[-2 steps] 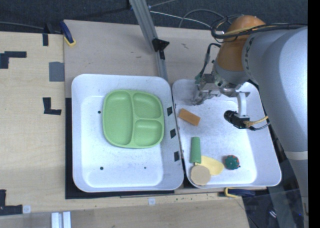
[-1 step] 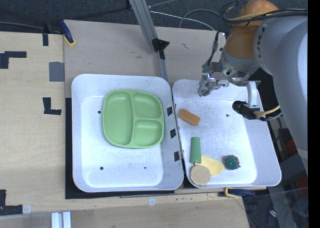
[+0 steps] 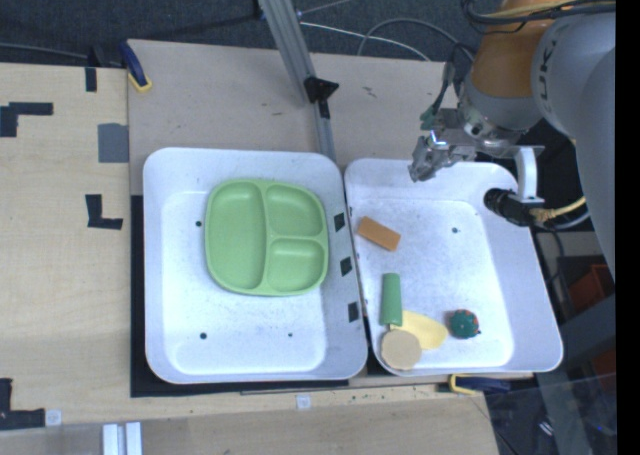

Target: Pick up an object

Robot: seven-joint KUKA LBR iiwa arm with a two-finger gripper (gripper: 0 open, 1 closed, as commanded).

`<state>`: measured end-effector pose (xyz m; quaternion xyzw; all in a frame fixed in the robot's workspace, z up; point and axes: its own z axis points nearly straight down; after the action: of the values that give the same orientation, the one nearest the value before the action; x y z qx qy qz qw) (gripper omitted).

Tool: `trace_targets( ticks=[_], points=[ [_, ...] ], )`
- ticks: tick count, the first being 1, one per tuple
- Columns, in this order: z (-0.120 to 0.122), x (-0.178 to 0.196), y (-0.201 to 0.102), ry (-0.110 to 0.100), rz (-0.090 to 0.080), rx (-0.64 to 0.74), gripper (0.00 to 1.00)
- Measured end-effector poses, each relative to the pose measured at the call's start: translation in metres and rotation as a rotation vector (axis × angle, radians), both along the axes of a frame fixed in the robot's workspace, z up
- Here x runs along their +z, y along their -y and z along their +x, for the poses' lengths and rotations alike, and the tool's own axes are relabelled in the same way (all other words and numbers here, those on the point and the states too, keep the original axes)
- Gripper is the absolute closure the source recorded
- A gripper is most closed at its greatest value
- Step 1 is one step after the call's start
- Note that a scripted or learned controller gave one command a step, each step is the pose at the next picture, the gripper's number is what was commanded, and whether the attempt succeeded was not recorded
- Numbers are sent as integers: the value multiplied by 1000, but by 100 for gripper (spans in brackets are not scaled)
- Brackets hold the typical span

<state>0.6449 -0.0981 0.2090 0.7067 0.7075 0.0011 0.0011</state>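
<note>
My gripper [image 3: 428, 162] hangs over the far edge of the right bin [image 3: 520, 273], above its back wall. Nothing shows between its fingers. In the right bin lie an orange block [image 3: 379, 233] near the left wall, a green cylinder [image 3: 390, 299] below it, a yellow piece [image 3: 426, 329], a tan round disc [image 3: 402, 349] at the front left corner, and a small dark green and red toy [image 3: 463, 323]. The orange block is well below and left of the gripper.
A green divided plate [image 3: 267, 237] sits in the left bin [image 3: 180, 333]. A slanted metal pole [image 3: 290, 33] runs down to the gap between the bins. Cables [image 3: 545, 208] trail along the right bin's right rim.
</note>
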Motion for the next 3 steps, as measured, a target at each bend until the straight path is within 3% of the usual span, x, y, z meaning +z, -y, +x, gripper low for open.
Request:
trace_targets(
  ticks=[1,3],
  points=[
    [1,26,-1,-1,0,1,100],
    [-26,23,-118,-6,2,6,100]
  ],
)
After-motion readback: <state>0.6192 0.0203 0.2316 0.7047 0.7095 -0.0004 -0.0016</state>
